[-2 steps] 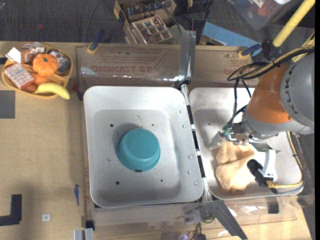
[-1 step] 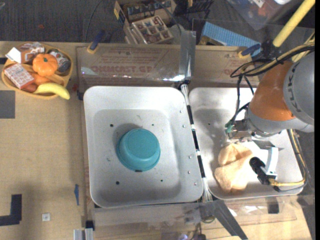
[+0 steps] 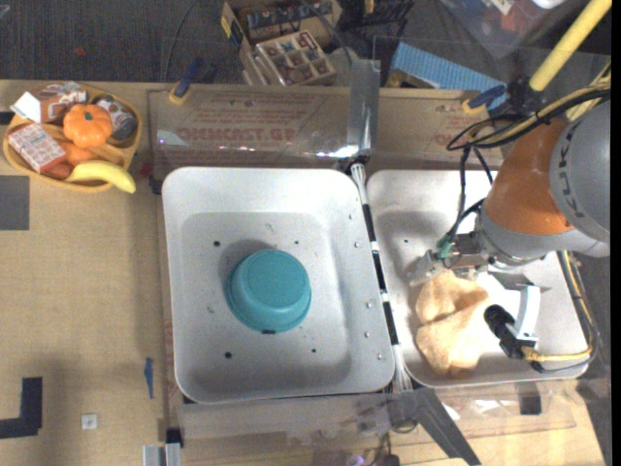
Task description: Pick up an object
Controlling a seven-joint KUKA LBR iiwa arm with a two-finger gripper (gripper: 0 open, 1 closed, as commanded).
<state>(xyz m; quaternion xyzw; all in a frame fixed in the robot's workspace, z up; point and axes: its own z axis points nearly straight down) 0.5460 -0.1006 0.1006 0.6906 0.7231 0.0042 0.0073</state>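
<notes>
Crowding the bench around the claw (image 3: 441, 260): well off to its left, across the bins' meeting rims, a teal bowl (image 3: 270, 289) turned upside down in the middle of the left bin (image 3: 194, 212). Sitting far off to the claw's upper left, outside both bins, a yellow dish (image 3: 14, 151) heaped with an orange pumpkin (image 3: 87, 124), a banana (image 3: 102, 175) and small packets. Lying beyond the bins, behind the claw, a cardboard sheet (image 3: 252, 124) and a jumble of boxes (image 3: 286, 42). Sprawling just below the claw and a little to its right, in the right bin (image 3: 398, 212), a soft tan lump (image 3: 448, 320), crumpled and pale, the nearest thing to hand. Screening the claw from above, the grey wrist and its orange band (image 3: 519, 187). Hanging low at the lump's upper left edge, seemingly touching it, though contact hard to confirm. Spread or pressed together: cannot tell from this angle. Pinching the lump or merely resting against it: likewise not to be told.
</notes>
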